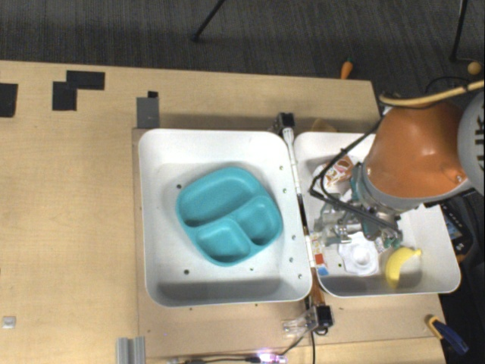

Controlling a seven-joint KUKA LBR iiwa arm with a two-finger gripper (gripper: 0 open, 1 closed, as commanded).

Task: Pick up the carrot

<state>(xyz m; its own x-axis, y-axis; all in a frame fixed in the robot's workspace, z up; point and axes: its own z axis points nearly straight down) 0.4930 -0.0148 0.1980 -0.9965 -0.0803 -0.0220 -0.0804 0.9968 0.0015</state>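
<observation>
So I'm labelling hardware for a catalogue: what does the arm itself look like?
The arm is grey with a broad, rounded orange band above the wrist. Below it sits a metallic gripper wrapped in thin black cables. A yellowish cable crosses behind the band.

- No text, label, brand, number or sign is showing clearly enough to be read anywhere in the camera view.
- A small packet point(339, 176) in the right bin point(443, 279) is showing dark and reddish print, but it is lying too small and blurred to make out.
</observation>
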